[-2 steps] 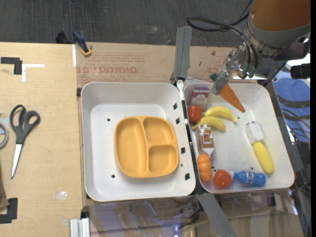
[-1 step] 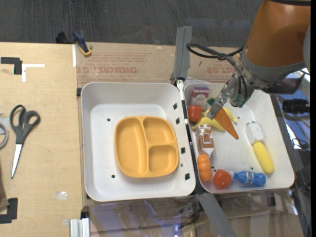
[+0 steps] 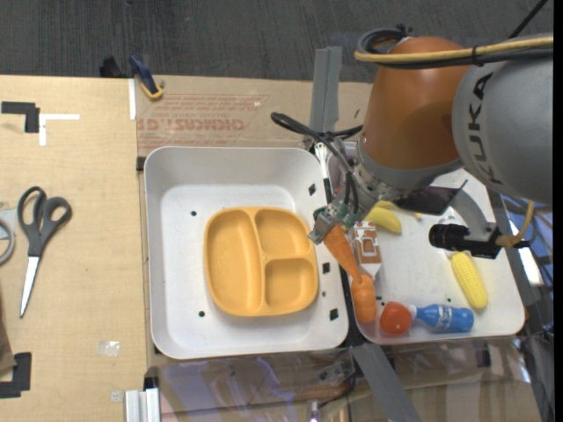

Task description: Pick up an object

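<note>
Right now the arm (image 3: 457, 112) is leaning in over the divide between the two white bins, and its tool (image 3: 332, 221) is hanging just above the top end of an orange carrot (image 3: 349, 266). The carrot is lying slantwise along the left wall of the right bin (image 3: 506, 323), its upper tip touching or nearly touching the tool; from where I'm standing I cannot tell whether the tool is clamped on that tip or merely resting against it. That's the worry: gripping so close to one end, the long carrot is likely to swing or slip out as it rises. It could also be snagging on the rim between the bins, or tipping over into the left bin (image 3: 167, 262), where a yellow divided plate (image 3: 260, 260) is sitting. Other things are crowding the right bin: a red ball (image 3: 396, 319) and a blue bottle (image 3: 444, 318) near the carrot's lower end, a corn cob (image 3: 469, 279), a banana (image 3: 383, 217). A dragging carrot might be knocking those about.
</note>
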